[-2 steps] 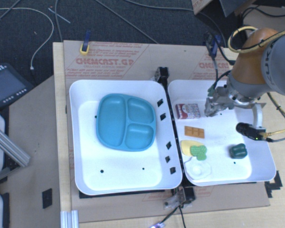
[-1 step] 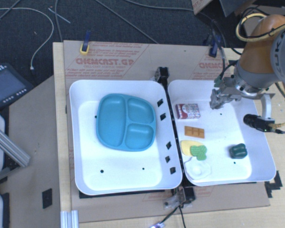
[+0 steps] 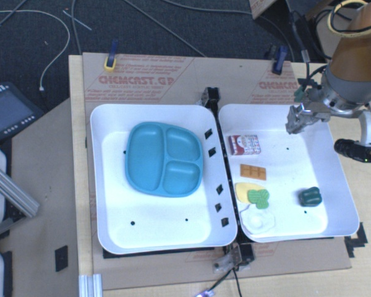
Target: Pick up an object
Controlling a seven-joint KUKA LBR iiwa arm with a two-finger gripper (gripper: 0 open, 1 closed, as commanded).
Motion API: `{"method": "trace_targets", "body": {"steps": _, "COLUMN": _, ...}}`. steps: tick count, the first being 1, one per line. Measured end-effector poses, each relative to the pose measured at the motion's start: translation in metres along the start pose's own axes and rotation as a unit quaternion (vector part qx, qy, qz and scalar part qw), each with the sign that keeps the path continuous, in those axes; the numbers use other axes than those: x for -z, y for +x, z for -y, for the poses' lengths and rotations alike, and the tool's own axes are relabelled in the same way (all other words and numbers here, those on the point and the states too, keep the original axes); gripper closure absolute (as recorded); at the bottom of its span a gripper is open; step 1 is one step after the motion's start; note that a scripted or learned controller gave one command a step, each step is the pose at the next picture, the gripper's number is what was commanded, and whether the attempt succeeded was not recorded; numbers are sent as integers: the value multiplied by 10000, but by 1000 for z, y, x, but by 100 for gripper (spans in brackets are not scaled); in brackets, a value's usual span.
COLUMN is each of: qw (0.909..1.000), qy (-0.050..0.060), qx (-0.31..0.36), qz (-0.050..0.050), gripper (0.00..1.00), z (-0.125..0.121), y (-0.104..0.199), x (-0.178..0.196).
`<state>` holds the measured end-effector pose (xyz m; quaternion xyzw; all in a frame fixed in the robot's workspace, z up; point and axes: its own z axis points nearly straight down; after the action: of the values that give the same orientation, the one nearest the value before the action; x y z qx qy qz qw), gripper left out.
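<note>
My gripper (image 3: 295,125) hangs over the far part of the right bin (image 3: 334,166), with nothing visible between its fingers. Below it in that bin lie a small red-and-white carton (image 3: 244,144), a brown waffle-like cracker (image 3: 253,172), a yellow and green toy food piece (image 3: 252,195), a white round piece (image 3: 258,218) and a dark green pepper-like toy (image 3: 310,197). The carton sits to the left of the gripper and a little nearer the camera. The green toy is well in front of it.
The left bin (image 3: 108,184) holds a blue divided plate (image 3: 164,159). A black divider with clips (image 3: 217,166) runs between the bins. Blue clamps (image 3: 112,59) hold the cardboard at the back. Cables lie on the dark floor behind.
</note>
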<state>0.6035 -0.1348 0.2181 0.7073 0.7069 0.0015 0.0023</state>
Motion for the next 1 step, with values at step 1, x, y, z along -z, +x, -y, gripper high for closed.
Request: {"method": "trace_targets", "body": {"steps": 1, "qw": 10000, "qy": 6, "qx": 6, "qz": -3, "gripper": 100, "z": -1, "y": 0, "x": 13}}
